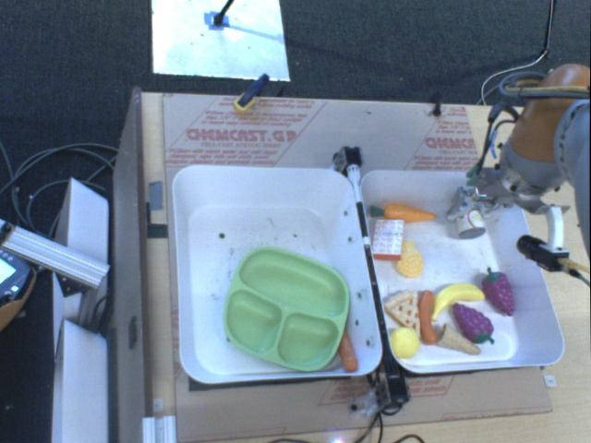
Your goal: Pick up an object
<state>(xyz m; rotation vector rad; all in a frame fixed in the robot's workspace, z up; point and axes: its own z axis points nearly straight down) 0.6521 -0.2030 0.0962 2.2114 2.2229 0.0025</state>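
"Two white bins. Where does the gripper (469,218) sit?"

"Low in the right bin (443,258), around 1 o'clock from that bin's middle. The grey arm (545,146) with its orange band comes in from 3 o'clock. Whether the gripper is open or closed I cannot tell; the tip is a small metallic blur, and I see nothing held in it."

"And what is there to pick?"

"Toy food, all in that bin. An orange carrot (406,213) with a green end lies at 11 o'clock, well to the gripper's 9 o'clock. A red-and-white box (388,240) stands against the dividing wall at 10 o'clock, with a yellow piece (410,261) touching its lower corner. A yellow banana (457,295) curves just below centre."

"The rest?"

"Crowded together from 4 to 8 o'clock: two purple grape bunches (499,292) and (473,323), a pizza slice (402,310), an orange stick (426,317) — possibly a sausage — beside it, a lemon (404,342) and a tan cone (452,340). Several of them touch."

"Any open room?"

"Bare floor runs across the bin's middle, between the gripper and the banana. A black part (540,252) hangs over the rim at 3 o'clock."

"The left bin (249,210)?"

"It holds a green divided plate (286,307) toward 6 o'clock — and a small orange piece (347,353) wedged at the plate's 4 o'clock, by the wall."
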